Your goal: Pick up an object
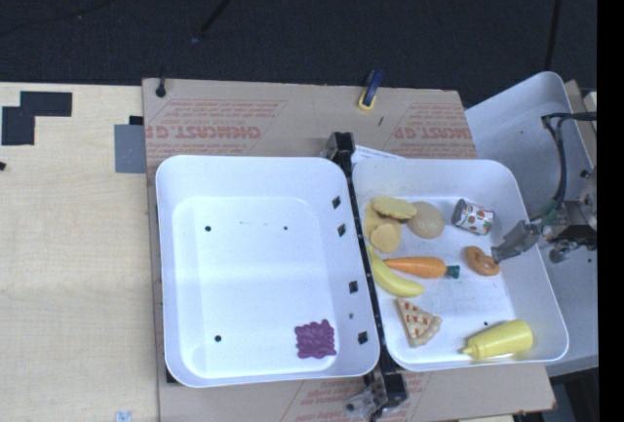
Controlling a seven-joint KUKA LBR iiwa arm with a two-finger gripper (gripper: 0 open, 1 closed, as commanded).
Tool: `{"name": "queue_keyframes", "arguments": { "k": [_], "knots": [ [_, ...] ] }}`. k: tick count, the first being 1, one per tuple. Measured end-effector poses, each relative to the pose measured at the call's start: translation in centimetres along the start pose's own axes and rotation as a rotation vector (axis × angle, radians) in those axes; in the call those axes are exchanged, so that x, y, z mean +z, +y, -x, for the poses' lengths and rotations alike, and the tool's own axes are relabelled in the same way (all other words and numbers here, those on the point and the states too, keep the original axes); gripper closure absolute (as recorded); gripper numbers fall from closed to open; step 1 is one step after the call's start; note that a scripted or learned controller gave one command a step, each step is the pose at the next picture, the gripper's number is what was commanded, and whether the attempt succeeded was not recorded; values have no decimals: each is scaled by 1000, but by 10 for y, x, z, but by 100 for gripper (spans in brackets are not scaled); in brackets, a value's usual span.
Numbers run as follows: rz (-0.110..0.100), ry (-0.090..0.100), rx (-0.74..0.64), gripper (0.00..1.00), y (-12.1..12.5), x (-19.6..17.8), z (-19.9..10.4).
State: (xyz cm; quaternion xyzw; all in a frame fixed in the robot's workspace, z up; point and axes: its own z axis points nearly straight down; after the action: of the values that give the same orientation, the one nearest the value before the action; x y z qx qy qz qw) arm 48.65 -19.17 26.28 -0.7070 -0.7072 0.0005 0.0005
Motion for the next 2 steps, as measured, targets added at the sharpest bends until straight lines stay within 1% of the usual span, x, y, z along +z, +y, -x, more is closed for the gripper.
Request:
{"name": "queue_keyframes", "arguments": {
  "k": [1,2],
  "knots": [
    [-8,6,-6,0,8,80,-80],
    [3,5,3,0,-3,177,-58]
  ]
}}
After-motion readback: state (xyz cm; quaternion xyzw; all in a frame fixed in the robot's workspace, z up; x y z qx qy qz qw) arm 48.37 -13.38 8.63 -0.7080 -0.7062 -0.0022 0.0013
